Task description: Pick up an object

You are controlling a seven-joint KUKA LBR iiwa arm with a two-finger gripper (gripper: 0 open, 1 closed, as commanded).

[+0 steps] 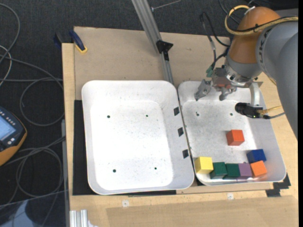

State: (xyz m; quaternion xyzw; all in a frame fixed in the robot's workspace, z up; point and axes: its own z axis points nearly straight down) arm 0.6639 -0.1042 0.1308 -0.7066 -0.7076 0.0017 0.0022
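- The tool (212, 92) hangs over the far end of the right bin (208, 119), near that bin's upper left corner, with its two fingers spread apart and nothing between them.
- The grey arm with its orange band (248, 30) reaches in from the right, and the wrist sits just above the bin's far rim.
- A red-orange block (235, 137) lies alone on the floor of the right bin, towards the middle and a little right, well apart from the tool.
- Along the near wall of the right bin sits a row of blocks: a yellow block (204, 164) at the left, then a dark green block (218, 169), a second green block (232, 170), a purple block (245, 170) and an orange block (258, 168) at the right end.
- A blue block (256, 155) rests just behind the orange one, touching or nearly touching it.
- The green blocks and the purple one stand side by side with no gap that I can make out.
- The left bin (94, 141) lies beside the right one, and small black clips (180, 131) mark the seam where the two meet.
- Both bins rest on a light wooden table (113, 56).
- A slanted metal bar (149, 22) crosses the far side of the table.
- Cables (28, 79) trail over the dark floor to the left.
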